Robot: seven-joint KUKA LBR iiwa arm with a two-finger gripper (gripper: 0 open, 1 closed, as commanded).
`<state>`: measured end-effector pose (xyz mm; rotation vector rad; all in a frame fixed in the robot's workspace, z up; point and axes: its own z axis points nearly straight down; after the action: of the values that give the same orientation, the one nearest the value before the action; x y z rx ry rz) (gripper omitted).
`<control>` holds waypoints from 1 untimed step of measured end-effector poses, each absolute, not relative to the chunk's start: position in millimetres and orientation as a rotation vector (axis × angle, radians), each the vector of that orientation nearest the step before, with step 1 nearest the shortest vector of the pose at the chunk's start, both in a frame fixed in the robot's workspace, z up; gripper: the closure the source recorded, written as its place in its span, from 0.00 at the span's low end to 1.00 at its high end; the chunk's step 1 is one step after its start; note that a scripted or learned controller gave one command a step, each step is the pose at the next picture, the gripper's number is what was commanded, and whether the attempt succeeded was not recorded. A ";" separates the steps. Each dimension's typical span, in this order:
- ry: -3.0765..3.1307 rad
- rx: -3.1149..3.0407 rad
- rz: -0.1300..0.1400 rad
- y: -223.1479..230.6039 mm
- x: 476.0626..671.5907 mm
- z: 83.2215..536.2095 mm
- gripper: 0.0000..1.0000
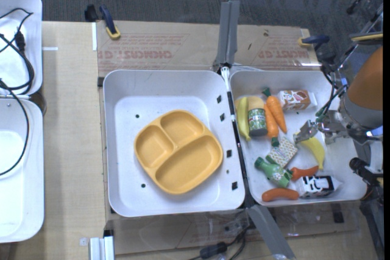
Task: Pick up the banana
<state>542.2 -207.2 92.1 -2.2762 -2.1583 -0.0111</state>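
A long yellow banana lies along the left wall of the right bin, next to a green-lidded jar. A second, shorter yellow banana-like piece lies toward the bin's right side. My gripper reaches in from the right and hangs low over the bin. It is right at the upper end of that shorter yellow piece, and the arm's orange band sits above it. Whether the gripper touches the piece is unclear.
The right bin also holds two carrots, a snack pack, a cracker, a green bottle, an orange piece and a black-and-white item. The left bin holds a yellow divided plate.
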 end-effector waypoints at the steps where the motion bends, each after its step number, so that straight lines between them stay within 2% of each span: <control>1: -2.156 -2.282 -0.006 -209.5 541.3 100.6 1.00</control>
<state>541.3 -209.5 100.6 -2.2818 -2.1555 -0.0057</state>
